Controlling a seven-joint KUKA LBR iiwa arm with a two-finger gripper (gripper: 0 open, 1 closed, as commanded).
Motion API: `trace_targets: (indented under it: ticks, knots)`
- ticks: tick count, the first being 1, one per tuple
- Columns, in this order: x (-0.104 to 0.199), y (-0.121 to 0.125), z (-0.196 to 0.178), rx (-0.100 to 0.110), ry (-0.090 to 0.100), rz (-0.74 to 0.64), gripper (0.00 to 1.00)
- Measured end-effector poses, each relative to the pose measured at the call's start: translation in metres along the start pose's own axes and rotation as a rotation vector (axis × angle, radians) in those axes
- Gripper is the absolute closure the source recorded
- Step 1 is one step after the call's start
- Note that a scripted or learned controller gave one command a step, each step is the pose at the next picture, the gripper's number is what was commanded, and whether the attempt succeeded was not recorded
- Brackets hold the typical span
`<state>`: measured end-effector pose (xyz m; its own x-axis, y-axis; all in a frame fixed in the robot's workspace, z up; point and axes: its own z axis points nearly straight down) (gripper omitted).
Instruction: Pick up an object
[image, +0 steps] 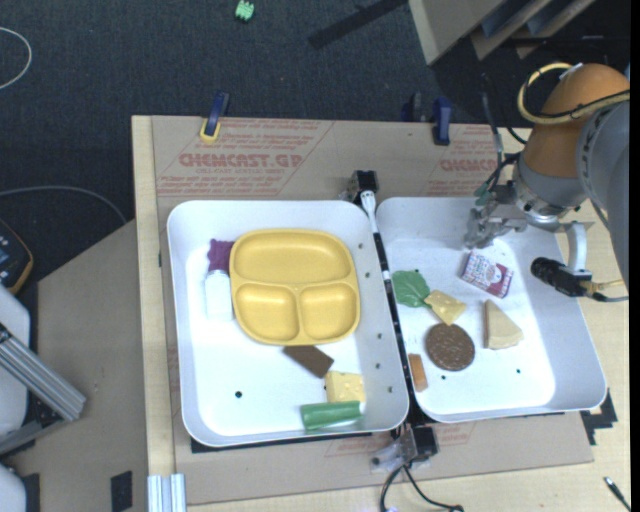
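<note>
Above the right bin's (560, 390) far corner, the gripper (487, 226) hovers just beside a small red-and-white packet (487, 273); whether its fingers are open or closed I cannot tell. To pick cleanly, it probably should centre over the packet, descend straight, and avoid the bin wall.

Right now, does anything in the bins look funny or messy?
Not much. The yellow tray sits over a purple thing and a brown slab, partly hiding them. A small orange piece lies by the right bin's inner wall. Nothing looks spilled or broken.
</note>
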<state>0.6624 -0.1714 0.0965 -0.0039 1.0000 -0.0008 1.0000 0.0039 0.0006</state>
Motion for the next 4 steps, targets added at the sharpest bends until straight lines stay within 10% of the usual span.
trace_targets:
  ticks: [3, 4]
  knots:
    - [-0.014, 0.011, -0.131, -0.006, -0.002, 0.003, 1.00]
    - [0.027, -0.013, -0.136, 0.003, 0.002, 0.001, 1.00]
